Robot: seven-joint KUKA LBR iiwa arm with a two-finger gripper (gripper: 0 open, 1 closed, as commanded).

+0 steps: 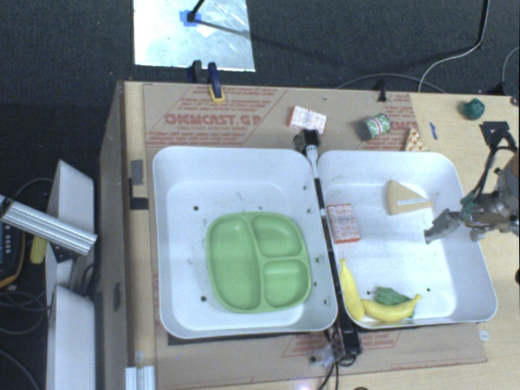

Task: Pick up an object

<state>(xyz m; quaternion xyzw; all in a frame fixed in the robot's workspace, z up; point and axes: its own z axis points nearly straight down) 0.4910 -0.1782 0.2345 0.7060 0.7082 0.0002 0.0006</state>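
Camera view: fixed above the bench, looking down at a slant on two white bins side by side.
Left bin point(175, 177): holds a green divided plate point(260, 262) with three compartments, lying flat near the middle.
Right bin point(455, 258): holds a pale cheese wedge point(404, 197) toward the far side, a small red and white packet point(342, 223) by the dividing wall, and at the near edge two bananas point(367, 299) with a small green item point(391, 296) resting on them.
Bench outside the bins: a small printed box point(307, 119), a green can point(375, 125) and a teal round thing point(474, 108) beyond the far rims.
Gripper point(443, 227): reaches in from the right, low over the right bin's right half; nothing shows between its tips.
Fingers: too blurred and small to tell whether they stand wide or narrow.
Nearest candidate: the cheese wedge, a little to the left of the gripper and toward the far rim, apart from it.
Long axis of the wedge: runs roughly left to right, thin point aimed toward the gripper's side.
Other candidates: the bananas lie toward the near rim and left; the packet is well apart, across the bin floor.
Judgement: no object is picked yet; a short shift left and away would bring the tips over the wedge, and closing across its short width looks the surer hold.
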